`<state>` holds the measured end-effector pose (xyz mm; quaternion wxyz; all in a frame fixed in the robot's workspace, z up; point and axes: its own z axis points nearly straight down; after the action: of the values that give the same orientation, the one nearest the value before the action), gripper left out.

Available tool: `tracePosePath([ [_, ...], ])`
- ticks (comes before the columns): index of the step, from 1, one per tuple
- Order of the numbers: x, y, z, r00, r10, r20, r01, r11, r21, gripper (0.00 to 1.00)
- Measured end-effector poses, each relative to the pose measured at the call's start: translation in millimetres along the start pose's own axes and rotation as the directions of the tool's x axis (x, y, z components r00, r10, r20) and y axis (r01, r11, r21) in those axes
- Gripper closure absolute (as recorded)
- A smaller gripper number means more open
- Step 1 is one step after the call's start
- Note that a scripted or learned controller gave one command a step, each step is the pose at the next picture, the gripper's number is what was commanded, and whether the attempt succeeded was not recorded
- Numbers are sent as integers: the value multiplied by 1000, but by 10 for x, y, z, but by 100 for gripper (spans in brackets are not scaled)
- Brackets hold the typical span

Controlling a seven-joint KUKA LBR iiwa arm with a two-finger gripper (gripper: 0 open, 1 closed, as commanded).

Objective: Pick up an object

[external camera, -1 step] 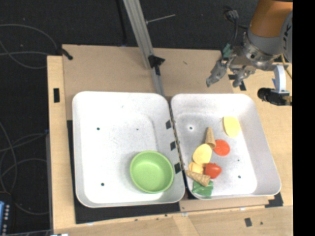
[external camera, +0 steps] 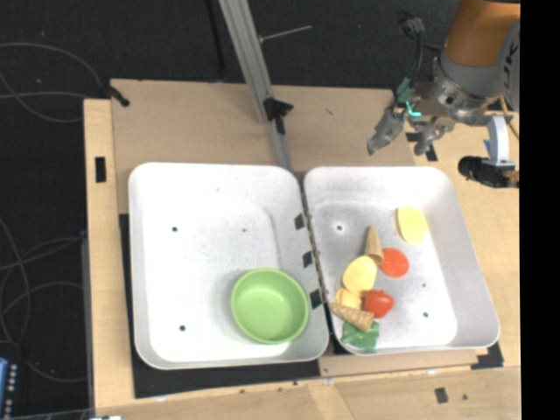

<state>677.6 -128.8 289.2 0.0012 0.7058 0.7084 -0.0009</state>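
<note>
My fingers (external camera: 404,135) hang spread apart with nothing between them, above the bare counter (external camera: 350,129) just beyond the far edge of the right bin (external camera: 437,234), likely poised before I drop in. The toy food I might take clusters toward that bin's near-left corner: yellow disc (external camera: 411,224), cone (external camera: 374,242), red tomato (external camera: 395,262). A green bowl (external camera: 269,305) sits in the left bin (external camera: 192,226)
</note>
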Motion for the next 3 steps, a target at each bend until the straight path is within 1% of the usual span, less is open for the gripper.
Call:
tracePosePath([
  [1,2,12,632,1000,4,0,-4,1000,6,0],
  [3,-81,-174,1603,1000,5,1,-5,1000,4,0],
])
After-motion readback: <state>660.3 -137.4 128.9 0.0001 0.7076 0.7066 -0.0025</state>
